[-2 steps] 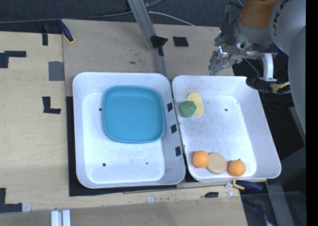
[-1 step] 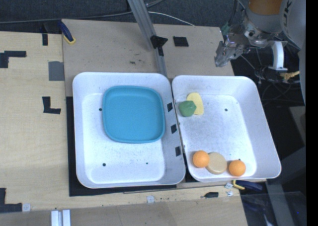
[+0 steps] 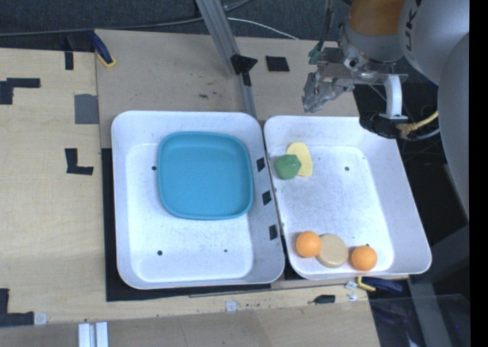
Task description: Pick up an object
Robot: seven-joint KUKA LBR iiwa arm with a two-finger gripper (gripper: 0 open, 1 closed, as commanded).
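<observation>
Hanging above the far edge of the right-hand shallow white bin (image 3: 381, 185), the grey arm's two-finger gripper (image 3: 314, 101) points down over the bench with nothing between its fingers; the tips look drawn close together, though whether they are clenched or released I cannot tell. Inside that bin, near its far left corner, a small green rounded block (image 3: 287, 166) lies touching a pale yellow rounded piece (image 3: 303, 156) just behind it. Along the near wall sit three things in a row: an orange ball (image 3: 308, 244), a flat beige disc (image 3: 332, 250) touching it, and a second orange ball (image 3: 364, 258) on the right. The left-hand shallow white bin (image 3: 133, 208) bears a square turquoise plastic plate (image 3: 204, 175), lying flat toward its far side.
</observation>
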